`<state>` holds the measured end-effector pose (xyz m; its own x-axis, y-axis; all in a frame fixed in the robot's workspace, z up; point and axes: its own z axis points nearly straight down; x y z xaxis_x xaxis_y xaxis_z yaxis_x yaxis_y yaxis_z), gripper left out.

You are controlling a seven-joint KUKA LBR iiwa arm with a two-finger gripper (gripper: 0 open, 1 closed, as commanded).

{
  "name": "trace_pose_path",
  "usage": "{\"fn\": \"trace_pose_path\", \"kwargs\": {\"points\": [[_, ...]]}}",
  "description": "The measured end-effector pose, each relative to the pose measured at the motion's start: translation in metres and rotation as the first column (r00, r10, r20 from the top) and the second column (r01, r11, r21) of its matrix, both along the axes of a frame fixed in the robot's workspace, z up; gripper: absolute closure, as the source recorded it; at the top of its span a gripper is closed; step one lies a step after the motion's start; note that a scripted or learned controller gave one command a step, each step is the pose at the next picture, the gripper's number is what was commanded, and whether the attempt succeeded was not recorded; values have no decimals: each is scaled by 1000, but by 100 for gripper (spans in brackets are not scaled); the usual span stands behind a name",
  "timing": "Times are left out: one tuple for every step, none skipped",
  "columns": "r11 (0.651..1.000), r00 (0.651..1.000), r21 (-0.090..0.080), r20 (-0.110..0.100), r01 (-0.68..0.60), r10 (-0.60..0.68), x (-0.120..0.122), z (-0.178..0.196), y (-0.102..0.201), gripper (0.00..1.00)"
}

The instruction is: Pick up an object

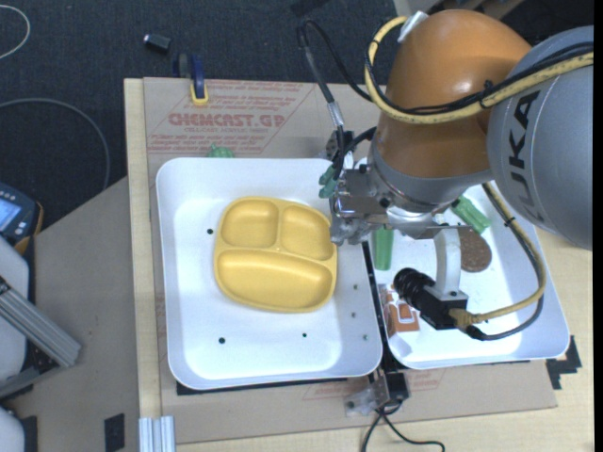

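Observation:
A yellow divided plate lies in the left bin, towards its right side. In the right bin I see a green cylinder by the dividing edge, a green piece, a brown disc and a small orange-and-white item. My gripper hangs over the right bin's near-left part, just above the green cylinder. The orange wrist band and grey arm hide most of it.
A black connector with a yellow cable hangs from the arm over the right bin. Brown printed cardboard lies behind the bins, with a blue-and-yellow clamp at its edge. Cables cross the dark floor at the left.

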<state>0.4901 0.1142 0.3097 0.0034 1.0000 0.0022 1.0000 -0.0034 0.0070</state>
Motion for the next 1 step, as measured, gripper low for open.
{"fn": "trace_pose_path", "kwargs": {"points": [[1000,1000,6,12,-8,8,-10,209,43,100]]}}
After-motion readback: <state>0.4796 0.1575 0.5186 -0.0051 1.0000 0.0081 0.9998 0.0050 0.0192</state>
